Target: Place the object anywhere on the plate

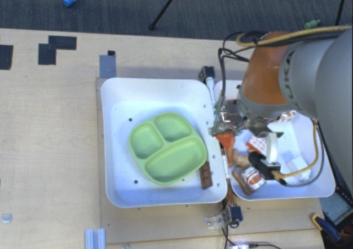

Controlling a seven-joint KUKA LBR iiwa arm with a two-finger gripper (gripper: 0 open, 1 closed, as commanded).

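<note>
A green divided plate (168,147) lies in the left white bin (118,132). My gripper (222,130) hangs over the wall between the two bins, just right of the plate's right rim. A small orange-red object (226,141) sticks out from between its fingertips, so the gripper is shut on it. The object hovers above the divider, beside the plate and not over it. The grey arm with its orange band (267,80) covers the upper part of the right bin.
A brown stick-like piece (205,176) lies in the left bin against the plate's lower right edge. The right bin (322,184) holds a brown lump (240,158), a small can (251,178), a red-and-white packet (257,144) and white wrappers. Cables trail off the arm.
</note>
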